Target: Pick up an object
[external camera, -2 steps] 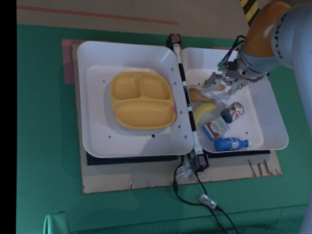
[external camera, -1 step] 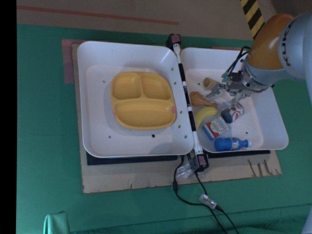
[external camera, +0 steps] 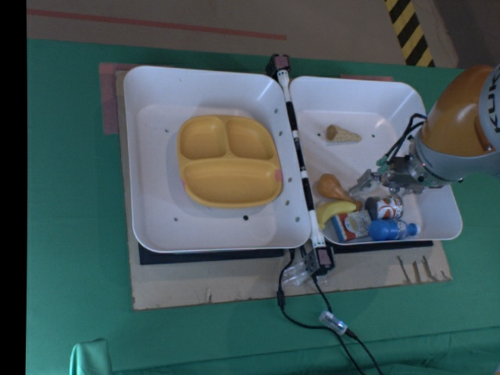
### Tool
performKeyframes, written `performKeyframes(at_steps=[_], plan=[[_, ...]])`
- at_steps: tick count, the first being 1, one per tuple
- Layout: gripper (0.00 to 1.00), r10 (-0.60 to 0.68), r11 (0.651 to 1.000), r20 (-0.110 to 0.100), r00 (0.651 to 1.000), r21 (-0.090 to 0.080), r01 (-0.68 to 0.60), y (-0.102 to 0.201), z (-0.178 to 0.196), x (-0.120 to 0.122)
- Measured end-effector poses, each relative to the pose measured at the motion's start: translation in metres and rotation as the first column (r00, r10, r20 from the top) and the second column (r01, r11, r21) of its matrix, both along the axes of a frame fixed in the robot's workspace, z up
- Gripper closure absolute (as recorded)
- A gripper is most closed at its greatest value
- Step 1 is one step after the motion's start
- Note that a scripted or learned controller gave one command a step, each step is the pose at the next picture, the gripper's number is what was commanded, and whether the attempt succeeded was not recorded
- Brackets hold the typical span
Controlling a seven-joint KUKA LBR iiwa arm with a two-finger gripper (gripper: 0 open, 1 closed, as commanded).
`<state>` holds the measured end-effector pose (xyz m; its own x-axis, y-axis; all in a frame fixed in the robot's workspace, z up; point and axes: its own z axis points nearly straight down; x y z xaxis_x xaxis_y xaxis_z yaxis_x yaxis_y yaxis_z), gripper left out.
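My gripper hangs over the middle of the right bin, reaching in from the right on the grey arm with the orange band. It stands open with nothing between its fingers. Just left of and below it lie an orange pear-shaped toy and a yellow banana. A red and white can sits directly under the gripper's lower side. A blue bottle and a small carton rest against the bin's front wall. A tan cone-shaped piece lies alone farther back.
The left bin holds a yellow divided plate. A black hinge strip runs between the bins. Cables trail from the front onto the green bench. The back half of the right bin has open floor around the cone.
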<state>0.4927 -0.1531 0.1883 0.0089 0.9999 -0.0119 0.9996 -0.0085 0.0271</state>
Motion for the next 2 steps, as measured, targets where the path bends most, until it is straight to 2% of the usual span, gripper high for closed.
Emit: performKeyframes(at_steps=[1, 2], plan=[[0.00, 0.002, 1.000, 0.004, 1.000, 0.000, -0.002, -0.016, 0.000, -0.018], [1.00, -0.005, 1.000, 0.014, 1.000, -0.005, 0.005, -0.019, 0.013, -0.017]])
